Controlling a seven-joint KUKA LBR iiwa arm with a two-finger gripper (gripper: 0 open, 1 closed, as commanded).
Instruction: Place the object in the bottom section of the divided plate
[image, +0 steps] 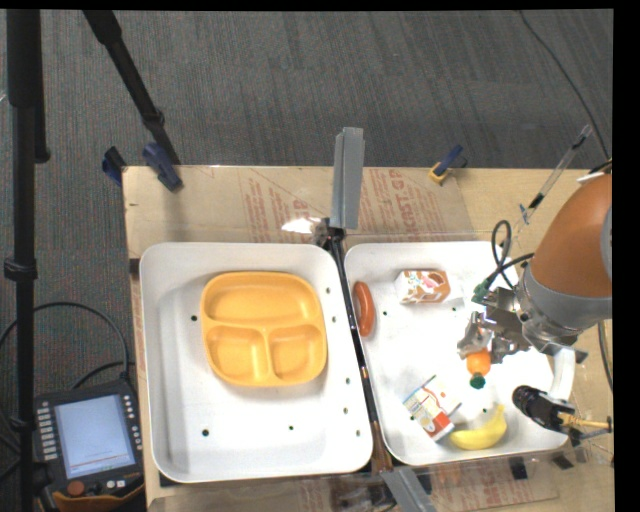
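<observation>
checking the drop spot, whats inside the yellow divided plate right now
Nothing visible inside the plate: its three sections show bare yellow. It sits in the left bin. What lies beneath the plate is covered. The carrot is at the gripper over the right bin.

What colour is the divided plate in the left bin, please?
The divided plate is yellow-orange all over, with no pattern, as the camera view shows.

Divided plate (265, 328): smooth orange-yellow plastic with a soft sheen, inside the left bin (170, 420), which is smooth white plastic, slightly glossy. Bench top (240, 205) behind the plate: matt brown cardboard with red print. Right of the plate, banana (480, 431) looks smooth, glossy yellow; milk carton (421, 286) is printed paperboard.
</observation>
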